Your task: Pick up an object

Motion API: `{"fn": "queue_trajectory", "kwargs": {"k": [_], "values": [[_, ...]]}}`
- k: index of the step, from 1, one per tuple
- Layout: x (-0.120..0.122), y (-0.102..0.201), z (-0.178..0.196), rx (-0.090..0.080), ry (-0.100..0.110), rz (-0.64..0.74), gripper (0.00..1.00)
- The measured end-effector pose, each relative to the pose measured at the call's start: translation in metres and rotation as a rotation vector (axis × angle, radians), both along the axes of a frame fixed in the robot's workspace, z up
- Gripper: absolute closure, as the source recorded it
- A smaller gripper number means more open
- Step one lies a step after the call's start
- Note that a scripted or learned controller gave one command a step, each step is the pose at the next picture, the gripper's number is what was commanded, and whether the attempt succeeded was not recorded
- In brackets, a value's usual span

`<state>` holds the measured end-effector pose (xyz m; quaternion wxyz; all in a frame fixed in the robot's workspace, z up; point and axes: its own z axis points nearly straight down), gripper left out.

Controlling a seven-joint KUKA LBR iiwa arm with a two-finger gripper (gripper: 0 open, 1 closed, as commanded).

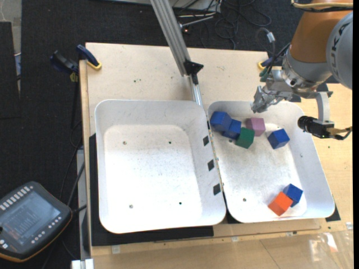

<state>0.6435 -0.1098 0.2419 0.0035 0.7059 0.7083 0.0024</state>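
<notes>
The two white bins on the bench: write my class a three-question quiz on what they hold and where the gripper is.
1. True or false: the gripper is above the left bin.
2. Which block touches the green block? A pink block B orange block
3. Fill in: the orange block lies against a ____ block.

Key: 1 false, it is above the right bin; 2 A; 3 blue.

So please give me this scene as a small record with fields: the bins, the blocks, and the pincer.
left bin: white, no blocks in it
right bin: white, holds all the blocks
cluster near top: two blue blocks, green block, purple block
single: blue block, apart from the cluster
near corner: orange block touching a blue block
pincer: above the right bin's far edge, close to the purple block
held: nothing seen
</notes>
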Motion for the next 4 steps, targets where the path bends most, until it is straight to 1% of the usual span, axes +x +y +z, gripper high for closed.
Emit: {"fn": "queue_trajectory", "kwargs": {"k": [1,2,4], "values": [[0.001,0.0,0.011,0.001,0.005,-0.001,1.0],[0.001,0.05,0.018,0.003,0.007,0.004,1.0],[-0.002,0.158,-0.01,0.003,0.011,0.004,1.0]]}}
